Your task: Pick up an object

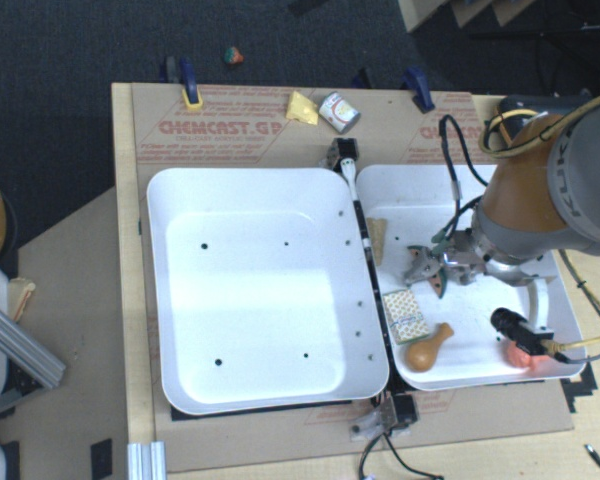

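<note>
Just below the hand (432, 266), whose grip I cannot tell, lies a patterned packet (404, 315).

End effector (432, 268) low in right bin (420, 183), near checkered pad (404, 315), tan drumstick toy (428, 346), pink item (525, 358).

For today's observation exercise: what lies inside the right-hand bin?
Inside the right bin: a patterned packet, a brown drumstick-shaped toy, a pinkish item. The arm covers whatever lies beneath it.

glossy white plastic bins (180, 268), matt cardboard bench (140, 148)
</note>
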Robot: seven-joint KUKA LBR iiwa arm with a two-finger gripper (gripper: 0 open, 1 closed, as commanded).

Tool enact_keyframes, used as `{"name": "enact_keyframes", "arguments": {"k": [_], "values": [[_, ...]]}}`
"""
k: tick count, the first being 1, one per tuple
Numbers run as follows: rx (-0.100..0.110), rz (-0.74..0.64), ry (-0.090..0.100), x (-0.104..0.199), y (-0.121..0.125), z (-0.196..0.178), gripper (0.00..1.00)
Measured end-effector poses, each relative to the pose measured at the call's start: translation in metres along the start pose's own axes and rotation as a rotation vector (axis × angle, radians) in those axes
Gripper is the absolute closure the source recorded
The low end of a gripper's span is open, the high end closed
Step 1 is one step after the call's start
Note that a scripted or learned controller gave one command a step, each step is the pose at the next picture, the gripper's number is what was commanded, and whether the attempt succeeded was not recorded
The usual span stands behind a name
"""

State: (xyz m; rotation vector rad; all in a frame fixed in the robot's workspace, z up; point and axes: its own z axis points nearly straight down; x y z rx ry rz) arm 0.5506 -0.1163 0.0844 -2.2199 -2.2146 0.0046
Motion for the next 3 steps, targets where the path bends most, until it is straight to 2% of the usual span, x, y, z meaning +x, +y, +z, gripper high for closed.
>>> {"name": "enact_keyframes", "arguments": {"k": [1, 2, 3], "values": [[-0.007, -0.001, -0.002, 0.000, 0.003, -0.011, 1.00], [-0.018, -0.011, -0.002, 0.083, 0.050, -0.106, 1.00], [-0.015, -0.008, -0.002, 0.135, 0.118, -0.118, 1.00]]}}
